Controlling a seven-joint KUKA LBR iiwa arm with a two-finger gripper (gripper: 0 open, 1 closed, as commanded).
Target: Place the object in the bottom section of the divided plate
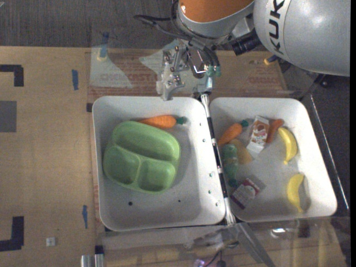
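- The robot's metal two-finger hand [186,74] hangs above the far rim of the left white bin [105,204]; whether it is clenched or released cannot be told, and nothing is seen in it.
- Just beyond the green divided plastic plate [142,156], touching its far edge, lies an orange toy carrot [160,121].
- Beside the left bin, the right white bin [322,204] holds a second toy carrot [230,132], a small juice carton [258,134], two yellow toy bananas [287,143] and a red-and-white packet [246,192].
- Which object is intended is unclear; a sound attempt would likely grip it across its middle, lift clear of the plate's rim, and release low over the near section.
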